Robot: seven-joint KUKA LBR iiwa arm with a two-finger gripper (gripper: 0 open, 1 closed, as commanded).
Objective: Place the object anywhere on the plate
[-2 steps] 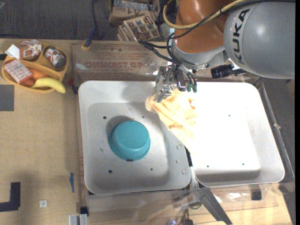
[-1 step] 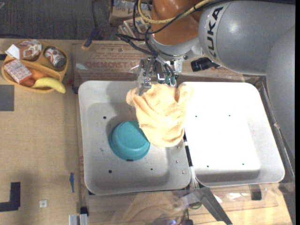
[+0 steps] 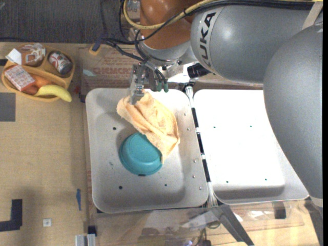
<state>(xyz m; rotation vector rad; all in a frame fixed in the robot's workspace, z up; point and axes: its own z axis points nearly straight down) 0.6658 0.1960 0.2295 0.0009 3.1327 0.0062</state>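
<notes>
on the counter: two white bins side by side, the left bin holding the things, the right bin beside it, their inner rims almost touching.
arm: grey arm reaches in from the right and top, an orange band above the wrist, yellow and black cables looping over it.
jaws: they point down at the far edge of the left bin, closed narrow on the top corner of the cloth; a pinch of fabric shows between them.
cloth: pale orange-yellow, crumpled, hanging or draped from the jaws at its upper left and spreading down and to the right across the upper middle of the left bin; whether its lower part rests on the bin floor or is lifted clear i cannot tell.
plate: teal, round, in the middle of the left bin, seen at a slant; it looks more like a shallow bowl.
cloth and plate: the lower edge of the cloth overlaps the plate's upper right rim, covering a small part of it; most of the plate is bare, and most of the cloth lies above and right of it.
tray: orange, on the counter at far left, well apart from the bins, holding a banana, a can and small packets.
counter: light wood, with a few dark tape marks at left and a small blue mark near the left bin's lower left corner.
</notes>
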